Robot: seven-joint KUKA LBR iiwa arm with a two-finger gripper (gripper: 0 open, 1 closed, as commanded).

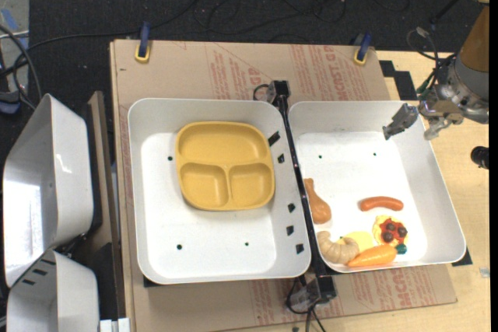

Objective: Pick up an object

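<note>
The right bin (350, 155) holds several toy foods along its near side: a red sausage (381, 204), a tan drumstick (317, 202), a round pastry with berries (391, 230), an orange carrot (372, 256), a yellow wedge (359, 239) and a beige curled piece (337, 248). My gripper (417, 125) hangs over that bin's far right corner, well away from the food. It is open, and nothing sits between its fingers.
A yellow divided plate (226, 165) lies in the left bin (152, 198). A black divider (292, 175) runs between the bins. Two clamps (142, 50) hold the cardboard base at the back. White tubs (47, 167) stand off the bench to the left.
</note>
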